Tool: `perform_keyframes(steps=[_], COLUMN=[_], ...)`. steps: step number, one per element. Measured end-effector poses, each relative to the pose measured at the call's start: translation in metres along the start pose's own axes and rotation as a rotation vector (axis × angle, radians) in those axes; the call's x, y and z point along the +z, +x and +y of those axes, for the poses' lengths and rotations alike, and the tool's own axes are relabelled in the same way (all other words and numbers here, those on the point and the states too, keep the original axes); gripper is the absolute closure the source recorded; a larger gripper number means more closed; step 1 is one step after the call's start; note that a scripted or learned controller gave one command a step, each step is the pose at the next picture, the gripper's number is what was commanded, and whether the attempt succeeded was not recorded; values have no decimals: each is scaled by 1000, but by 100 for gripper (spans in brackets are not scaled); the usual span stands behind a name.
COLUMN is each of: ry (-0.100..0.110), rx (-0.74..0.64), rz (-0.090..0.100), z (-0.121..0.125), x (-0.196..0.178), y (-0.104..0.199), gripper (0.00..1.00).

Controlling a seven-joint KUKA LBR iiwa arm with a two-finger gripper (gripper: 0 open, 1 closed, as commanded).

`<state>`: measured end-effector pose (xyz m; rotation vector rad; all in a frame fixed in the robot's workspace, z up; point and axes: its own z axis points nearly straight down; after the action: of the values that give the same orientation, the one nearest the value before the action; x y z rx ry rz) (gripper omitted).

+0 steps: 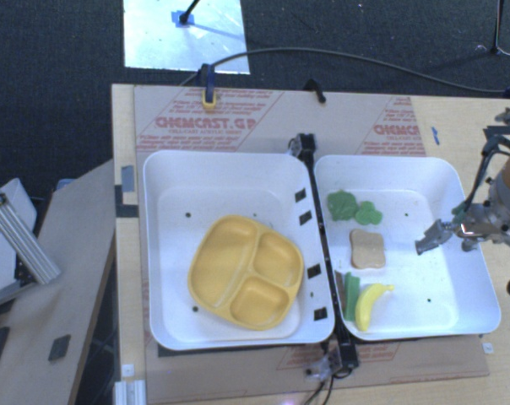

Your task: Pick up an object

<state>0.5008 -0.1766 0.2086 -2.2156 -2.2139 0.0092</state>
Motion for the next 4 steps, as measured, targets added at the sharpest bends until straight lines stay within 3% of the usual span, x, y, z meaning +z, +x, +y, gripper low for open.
perform_keyframes(steps=[1,2,4], ry=[-12,-9,-11], rx=[-4,-2,-2], rz=[-3,-2,-2], z=[3,6,3], x=[-6,54,125], y=[0,-5,-7], gripper=[0,0,0])
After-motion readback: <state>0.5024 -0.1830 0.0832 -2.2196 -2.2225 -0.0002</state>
